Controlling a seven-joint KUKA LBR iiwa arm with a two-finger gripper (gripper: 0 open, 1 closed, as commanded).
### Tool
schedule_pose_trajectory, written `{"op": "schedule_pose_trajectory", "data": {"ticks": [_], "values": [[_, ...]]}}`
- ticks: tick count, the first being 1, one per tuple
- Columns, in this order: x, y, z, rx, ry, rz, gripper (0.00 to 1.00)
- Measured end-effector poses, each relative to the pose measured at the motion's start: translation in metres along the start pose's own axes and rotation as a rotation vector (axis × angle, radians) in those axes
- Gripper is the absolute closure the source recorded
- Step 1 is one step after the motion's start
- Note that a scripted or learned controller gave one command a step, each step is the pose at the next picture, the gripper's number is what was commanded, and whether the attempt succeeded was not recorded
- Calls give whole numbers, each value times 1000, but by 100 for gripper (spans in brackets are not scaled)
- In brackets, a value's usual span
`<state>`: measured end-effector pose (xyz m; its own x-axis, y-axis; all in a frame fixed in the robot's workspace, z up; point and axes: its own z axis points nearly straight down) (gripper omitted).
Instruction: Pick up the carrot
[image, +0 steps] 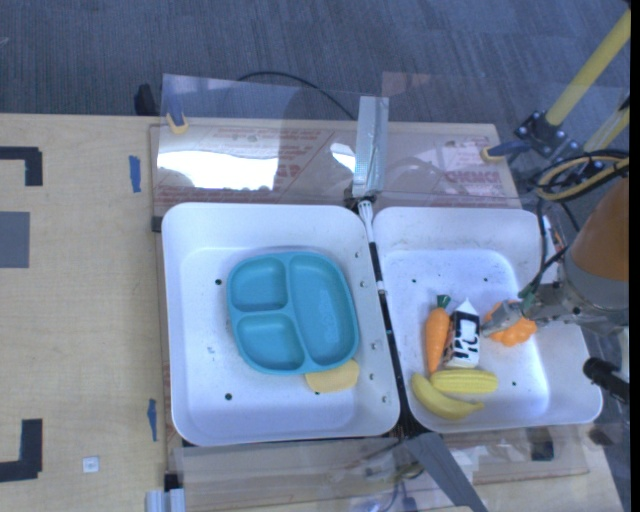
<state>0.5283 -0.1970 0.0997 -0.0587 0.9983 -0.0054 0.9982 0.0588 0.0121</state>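
Honestly, I cannot tell how my gripper (522, 305) stands beside an orange piece (514, 333), so it may grab this, not the carrot (436, 338) in the right bin (575, 395).

Two white bins (190, 300), one blue divided plate (293, 311), one carrot (436, 338), one banana (440, 399), one corn cob (464, 381), one small black-and-white carton (465, 336).

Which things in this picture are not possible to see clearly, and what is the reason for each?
- Gripper, camera view: too small and blurred to tell whether its fingers hold the orange piece.
- Arm: cut off by the right edge.
- Yellow piece: partly hidden under the blue plate.
- Label of the white pack beside the carrot: too small to read.
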Motion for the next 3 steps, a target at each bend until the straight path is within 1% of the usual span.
{"op": "schedule_pose_trajectory", "data": {"ticks": [1,2,3], "values": [[49,30,-103,8,3,281,100],[42,29,-99,14,-1,704,100],[148,6,-122,19,5,572,100]]}}
